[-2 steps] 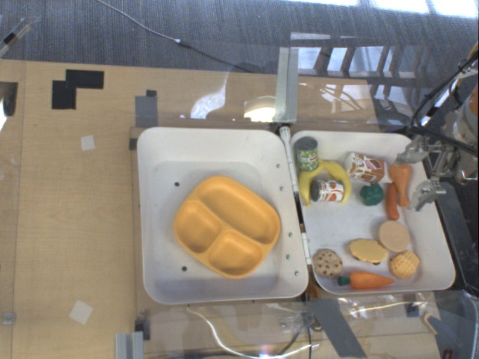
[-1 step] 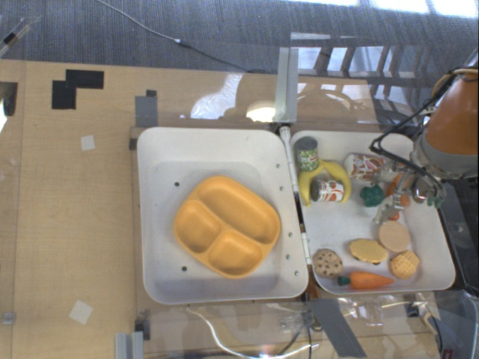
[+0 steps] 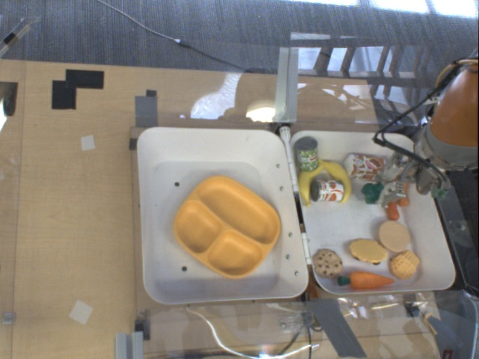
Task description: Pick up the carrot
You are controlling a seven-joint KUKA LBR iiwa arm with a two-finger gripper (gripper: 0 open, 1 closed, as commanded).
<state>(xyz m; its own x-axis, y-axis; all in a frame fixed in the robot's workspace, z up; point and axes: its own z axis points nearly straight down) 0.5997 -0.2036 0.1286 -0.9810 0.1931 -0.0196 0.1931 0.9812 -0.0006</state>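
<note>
The carrot (image 3: 369,280), orange with a green stub at its left end, lies flat along the front wall of the right bin (image 3: 443,260). My gripper (image 3: 400,184) hangs over the back right part of that bin, well behind the carrot and a little to its right. It sits above a small green item (image 3: 372,193) and a small orange-red piece (image 3: 392,211). The grey arm with its orange band (image 3: 456,114) reaches in from the right.
Around the carrot lie a chocolate-chip cookie (image 3: 327,262), a bun (image 3: 367,250), a round tan disc (image 3: 394,236) and a waffle-like piece (image 3: 405,264). Further back are a banana (image 3: 323,175), two cans (image 3: 307,154) and a packet (image 3: 364,167). The left bin (image 3: 161,155) holds a yellow divided plate (image 3: 227,224).
</note>
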